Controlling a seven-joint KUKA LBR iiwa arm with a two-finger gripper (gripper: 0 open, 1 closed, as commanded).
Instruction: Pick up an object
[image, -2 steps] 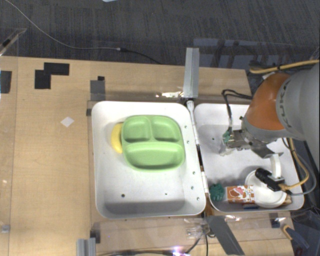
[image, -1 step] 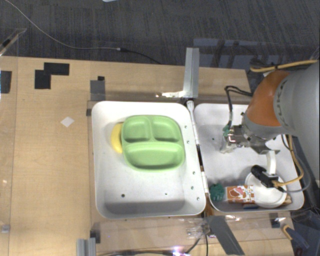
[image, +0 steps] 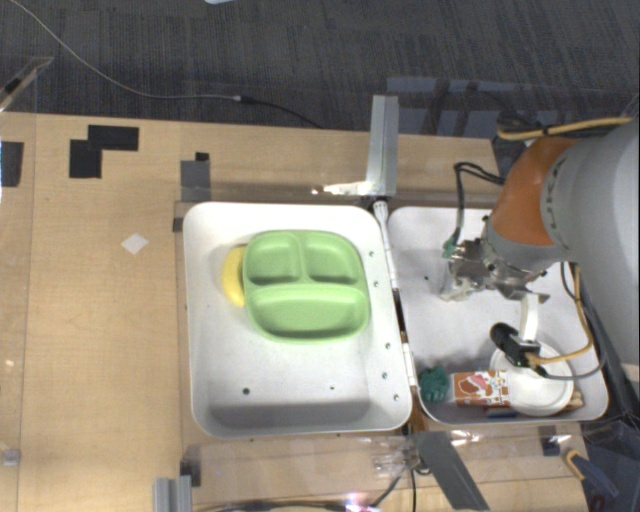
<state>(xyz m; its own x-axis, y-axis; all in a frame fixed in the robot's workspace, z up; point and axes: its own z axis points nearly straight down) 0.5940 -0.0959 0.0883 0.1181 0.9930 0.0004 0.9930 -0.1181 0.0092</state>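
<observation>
Even overhead light, soft shadows, slightly grainy, mild glare

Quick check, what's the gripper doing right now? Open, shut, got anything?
Gripper: over the right bin, above bare floor at its upper part. Open or shut cannot be told from this view, and nothing is seen in it.

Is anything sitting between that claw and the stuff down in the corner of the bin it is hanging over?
Nothing visible. The gripper is above bare floor of the right bin. The small carton, the green thing and the white bowl lie at the near edge, with open white floor between them and the gripper.
</observation>
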